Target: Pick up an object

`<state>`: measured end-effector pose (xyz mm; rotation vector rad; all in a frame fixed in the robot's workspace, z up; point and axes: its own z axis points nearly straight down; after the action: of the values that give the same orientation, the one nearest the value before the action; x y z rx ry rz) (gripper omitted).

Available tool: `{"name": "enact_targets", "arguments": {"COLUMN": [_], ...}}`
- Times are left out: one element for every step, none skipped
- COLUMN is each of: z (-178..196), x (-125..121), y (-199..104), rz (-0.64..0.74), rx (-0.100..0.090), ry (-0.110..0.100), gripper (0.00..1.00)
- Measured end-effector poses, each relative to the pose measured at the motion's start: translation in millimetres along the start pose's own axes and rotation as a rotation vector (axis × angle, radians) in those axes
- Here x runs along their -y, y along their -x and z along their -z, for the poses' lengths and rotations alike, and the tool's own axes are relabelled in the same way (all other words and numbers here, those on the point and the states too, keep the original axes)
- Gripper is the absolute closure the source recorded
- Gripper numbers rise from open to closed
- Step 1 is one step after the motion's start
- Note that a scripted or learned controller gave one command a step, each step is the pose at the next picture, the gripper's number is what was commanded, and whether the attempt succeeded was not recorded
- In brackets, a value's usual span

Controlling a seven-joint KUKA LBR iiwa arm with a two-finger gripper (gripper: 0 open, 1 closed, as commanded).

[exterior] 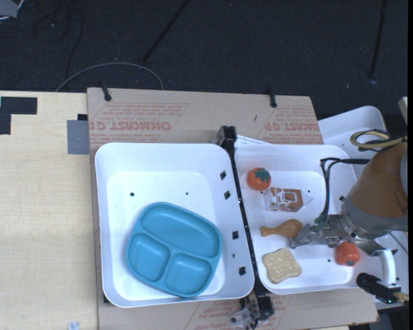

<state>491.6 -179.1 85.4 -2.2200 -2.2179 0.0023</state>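
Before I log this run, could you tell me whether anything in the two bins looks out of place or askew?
Nothing looks spilled or damaged. The blue divided plate lies flat but rotated askew in the left bin. The right bin holds a toy tomato, small carton, drumstick, bread slice and a red piece.

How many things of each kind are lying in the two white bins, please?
Plate, blue with compartments, left bin: 1
Orange-red round fruit: 2
Chicken drumstick: 1
Slice of toast: 1
Small printed packet: 1
Total: 6
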Motion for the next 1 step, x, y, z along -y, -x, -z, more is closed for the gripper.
{"name": "enact_targets", "arguments": {"z": [13.3], "x": [-0.9], "y": [1.4], "rz": [-0.005], "rx": [0.000], "ry": [0.003], "gripper": [1.00]}}
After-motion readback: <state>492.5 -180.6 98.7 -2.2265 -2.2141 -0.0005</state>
